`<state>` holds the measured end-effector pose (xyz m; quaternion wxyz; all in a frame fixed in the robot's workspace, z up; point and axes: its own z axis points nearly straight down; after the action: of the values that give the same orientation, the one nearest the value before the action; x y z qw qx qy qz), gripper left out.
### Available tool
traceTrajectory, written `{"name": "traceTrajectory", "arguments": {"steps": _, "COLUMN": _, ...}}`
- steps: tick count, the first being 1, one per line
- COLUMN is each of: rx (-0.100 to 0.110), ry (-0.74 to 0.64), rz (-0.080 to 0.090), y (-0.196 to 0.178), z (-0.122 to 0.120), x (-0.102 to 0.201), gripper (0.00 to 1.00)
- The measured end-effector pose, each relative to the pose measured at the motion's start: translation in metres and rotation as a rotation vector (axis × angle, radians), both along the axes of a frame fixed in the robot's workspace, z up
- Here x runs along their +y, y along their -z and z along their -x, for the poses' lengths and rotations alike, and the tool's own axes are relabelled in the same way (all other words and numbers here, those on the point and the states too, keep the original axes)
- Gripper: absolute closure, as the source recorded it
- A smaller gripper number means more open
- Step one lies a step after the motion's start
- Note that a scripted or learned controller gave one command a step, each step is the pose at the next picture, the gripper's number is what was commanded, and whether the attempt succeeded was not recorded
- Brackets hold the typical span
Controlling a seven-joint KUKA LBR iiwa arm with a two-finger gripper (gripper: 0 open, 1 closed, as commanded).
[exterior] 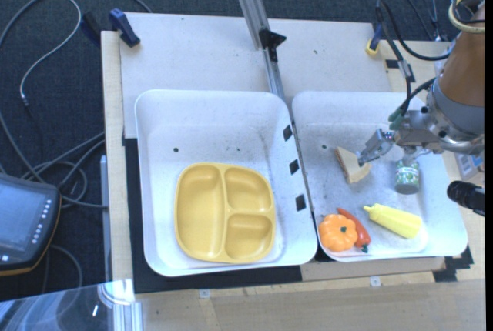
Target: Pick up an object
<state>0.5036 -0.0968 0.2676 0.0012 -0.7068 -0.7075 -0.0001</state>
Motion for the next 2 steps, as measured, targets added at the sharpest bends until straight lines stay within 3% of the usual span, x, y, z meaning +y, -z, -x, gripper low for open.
{"name": "traceTrajectory", "arguments": {"steps": 1, "rx": -0.001, "ry": 0.0, "rz": 0.0, "y": 0.0, "z": 0.0, "x": 0.0, "gripper": 0.0}}
{"name": "traceTrajectory", "arguments": {"steps": 2, "rx": 0.006, "ry": 0.001, "rz": 0.0, "y": 0.044, "z": 0.001, "x": -0.006, "gripper": 0.0}}
